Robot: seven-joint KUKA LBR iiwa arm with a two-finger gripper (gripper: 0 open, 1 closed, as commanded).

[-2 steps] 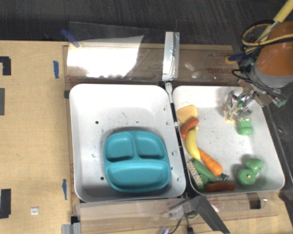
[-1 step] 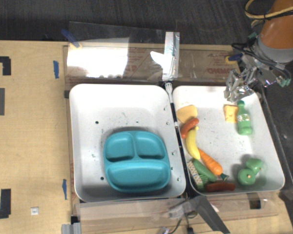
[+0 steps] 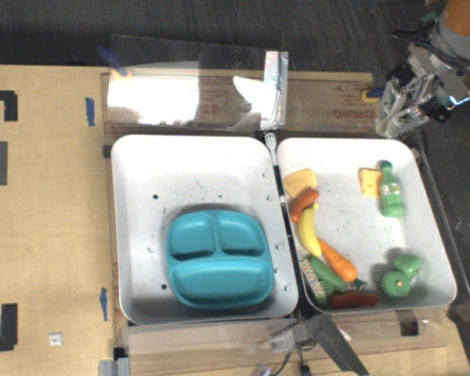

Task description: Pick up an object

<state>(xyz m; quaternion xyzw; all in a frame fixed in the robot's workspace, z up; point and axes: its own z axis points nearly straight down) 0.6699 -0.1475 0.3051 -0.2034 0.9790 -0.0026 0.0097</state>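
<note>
Pale wooden table [image 3: 39,233] carries two shallow white bins side by side, with dark carpet beyond its far edge. At the far right corner, just outside the right bin [image 3: 442,241], the hand [image 3: 403,104] hangs over the floor, a tangle of metal and cable; whether it is spread or pressed together I cannot tell. Everything to pick lies nearer and to the left of it, inside that right bin. Closest is a green bottle [image 3: 390,193], its long axis running near to far, with a small yellow block [image 3: 368,181] touching its left side. Along the bin's left wall sit a tan bread-like piece [image 3: 300,182], a curved yellow banana [image 3: 308,232] and an orange carrot [image 3: 341,263] slanting toward the near right. A green pear-like fruit [image 3: 399,276] rests at the near right corner. All look like smooth, hard toy plastic. In the left bin [image 3: 133,178] lies a teal divided tray [image 3: 218,258], glossy and rounded. The bottle seems the likeliest target, being nearest.
</note>
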